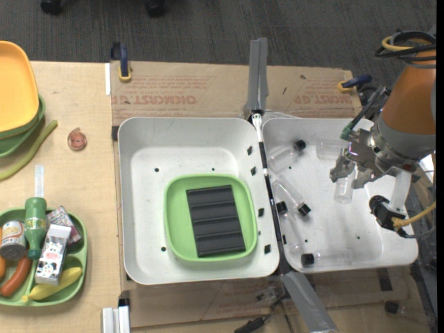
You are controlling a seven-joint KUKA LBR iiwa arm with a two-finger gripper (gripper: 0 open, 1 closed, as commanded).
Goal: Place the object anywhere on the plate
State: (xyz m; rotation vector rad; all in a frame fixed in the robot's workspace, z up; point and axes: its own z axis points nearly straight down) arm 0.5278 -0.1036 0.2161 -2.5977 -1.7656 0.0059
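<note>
Across the bench in the right bin, gripper just over a clear tube, grip impossible to tell, green plate well off camera-left in the left bin, bearing a dark ridged block.

green plate — dark grey ribbed block | white bins | orange-banded grey arm

I'm looking at my arm now: a fat orange band, rounded and glossy, sitting over a smooth grey collar. Yellow and black cables loop above it. Below the collar comes a cluster of dark metal brackets, then the end effector, pale grey and partly see-through. A black cable with a yellow tip curls underneath.
</note>
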